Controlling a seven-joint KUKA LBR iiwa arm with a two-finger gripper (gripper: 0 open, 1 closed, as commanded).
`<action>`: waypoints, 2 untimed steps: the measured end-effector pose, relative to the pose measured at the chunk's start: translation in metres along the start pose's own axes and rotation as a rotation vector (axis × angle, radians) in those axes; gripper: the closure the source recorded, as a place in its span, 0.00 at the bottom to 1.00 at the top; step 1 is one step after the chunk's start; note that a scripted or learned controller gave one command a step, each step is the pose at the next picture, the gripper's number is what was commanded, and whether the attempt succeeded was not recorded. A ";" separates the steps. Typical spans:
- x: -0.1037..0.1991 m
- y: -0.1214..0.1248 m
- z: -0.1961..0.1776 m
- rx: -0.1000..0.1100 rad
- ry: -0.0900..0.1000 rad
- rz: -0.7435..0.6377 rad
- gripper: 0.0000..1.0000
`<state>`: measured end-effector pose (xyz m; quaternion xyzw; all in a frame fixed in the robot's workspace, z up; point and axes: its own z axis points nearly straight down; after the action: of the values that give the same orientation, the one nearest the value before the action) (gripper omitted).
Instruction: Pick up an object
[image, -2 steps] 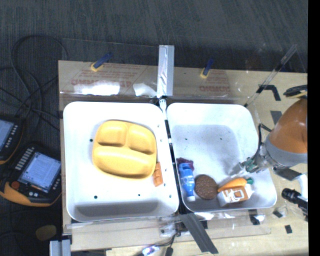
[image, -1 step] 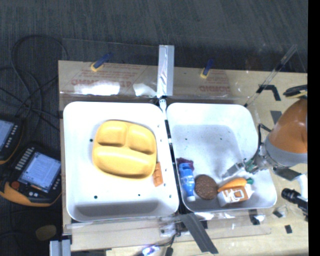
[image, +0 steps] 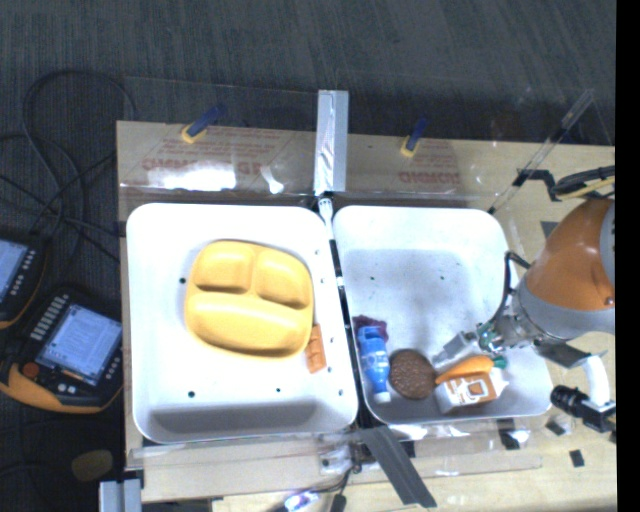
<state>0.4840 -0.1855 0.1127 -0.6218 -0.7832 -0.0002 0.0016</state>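
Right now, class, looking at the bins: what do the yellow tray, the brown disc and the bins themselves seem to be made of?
Yellow tray: probably moulded plastic, with a smooth, faintly glossy surface and rounded compartments.
Brown disc: unclear, perhaps rubber or a toy cookie, with a dull, speckled matte surface.
Bins: likely hard white plastic, with smooth walls, rounded corners and soft reflections.

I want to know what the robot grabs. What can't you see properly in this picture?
- Camera view: the gripper is small and crowded against the orange and white carton, so a grasp can't be judged.
- Camera view: the print on the blue bottle is too small to read.
- Camera view: the small orange thing is partly tucked under the yellow tray.
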 end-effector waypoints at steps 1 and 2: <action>-0.007 -0.002 -0.061 0.000 -0.003 0.022 0.00; -0.037 -0.009 -0.128 -0.001 -0.004 -0.010 0.00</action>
<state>0.4843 -0.2237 0.2409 -0.6180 -0.7862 0.0009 -0.0003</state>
